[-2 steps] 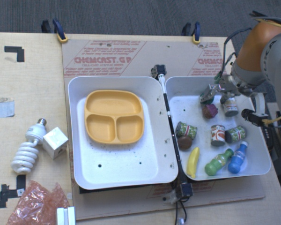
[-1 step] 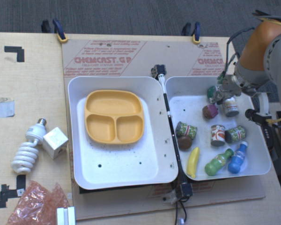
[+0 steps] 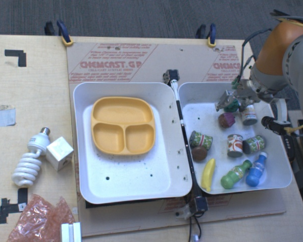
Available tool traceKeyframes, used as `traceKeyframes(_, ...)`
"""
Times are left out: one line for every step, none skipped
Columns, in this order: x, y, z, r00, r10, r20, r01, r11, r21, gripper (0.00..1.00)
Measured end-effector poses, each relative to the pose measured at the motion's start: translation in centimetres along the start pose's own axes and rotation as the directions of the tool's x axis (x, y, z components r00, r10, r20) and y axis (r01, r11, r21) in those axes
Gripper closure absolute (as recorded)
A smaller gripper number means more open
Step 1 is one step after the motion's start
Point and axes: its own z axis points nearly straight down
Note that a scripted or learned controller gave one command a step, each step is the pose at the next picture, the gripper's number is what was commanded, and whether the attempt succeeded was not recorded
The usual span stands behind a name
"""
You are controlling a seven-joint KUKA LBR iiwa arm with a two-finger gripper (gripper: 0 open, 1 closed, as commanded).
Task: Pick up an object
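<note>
My claw (image 3: 231, 101) low in the right bin (image 3: 278, 178), above a dark red ball (image 3: 226, 120), grip state unclear, yellow tray (image 3: 123, 124) in the left bin (image 3: 136, 185)

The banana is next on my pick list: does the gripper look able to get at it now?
Probably yes: the banana lies uncovered by the right bin's left wall, and the gripper hovers over the same bin.

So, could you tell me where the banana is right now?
The banana lies in the right bin, near its front-left corner, between the brown ball and the green bottle.

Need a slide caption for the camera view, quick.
Tool above the small-item-filled right white bin; yellow plastic divided plate in the left white bin.
</note>
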Motion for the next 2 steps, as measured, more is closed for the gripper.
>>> traceKeyframes(-0.3,0.03,-1.05,1.0,-0.001,0.011,0.001,1.0,-0.006,1.0)
traceKeyframes(0.05,0.08,-1.05,1.0,-0.003,0.003,0.003,1.0,-0.004,0.0)
